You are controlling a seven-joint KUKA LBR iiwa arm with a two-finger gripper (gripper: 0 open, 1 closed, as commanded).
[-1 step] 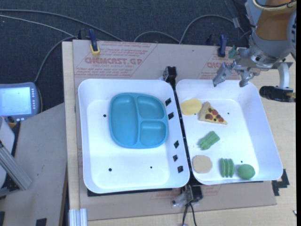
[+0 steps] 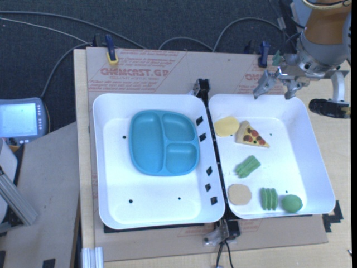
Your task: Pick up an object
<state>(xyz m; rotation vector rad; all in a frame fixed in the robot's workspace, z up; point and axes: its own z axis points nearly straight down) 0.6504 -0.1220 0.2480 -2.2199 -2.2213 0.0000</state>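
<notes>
The gripper (image 2: 275, 87) is held open and empty above the far rim of the right bin (image 2: 312, 149), in which a pizza slice (image 2: 251, 135) is placed near a yellow disc (image 2: 226, 126).

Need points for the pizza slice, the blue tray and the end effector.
pizza slice (image 2: 251, 135): camera view, on the topped face of the slice.
blue tray (image 2: 164, 142): camera view, on the ridge where its compartments meet.
end effector (image 2: 276, 89): camera view, midway between its two fingertips, above the right bin's far edge.
</notes>
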